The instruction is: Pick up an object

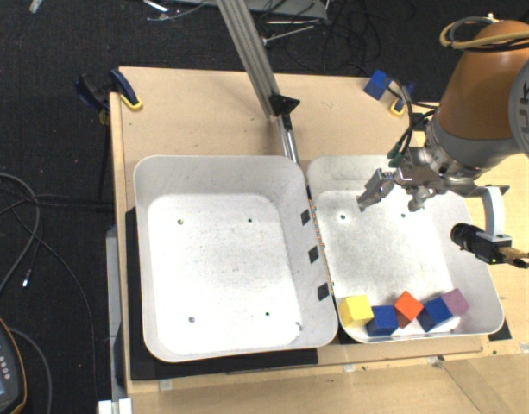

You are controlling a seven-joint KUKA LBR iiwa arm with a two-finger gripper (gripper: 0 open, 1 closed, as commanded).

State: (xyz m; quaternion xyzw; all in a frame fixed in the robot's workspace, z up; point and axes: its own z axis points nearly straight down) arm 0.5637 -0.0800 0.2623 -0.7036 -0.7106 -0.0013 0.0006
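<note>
Coloured cubes along speckled white bin rim, jaws spread above

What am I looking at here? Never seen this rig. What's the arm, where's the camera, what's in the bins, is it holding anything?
One fixed camera looks down at a slant on a bench. The grey-and-orange arm reaching in from the right is a robot; its two-finger gripper hangs open above the right bin with nothing between its fingers. Along that bin's near edge sit small blocks: yellow, two blue, orange and purple. The left bin lies beside it.
</note>
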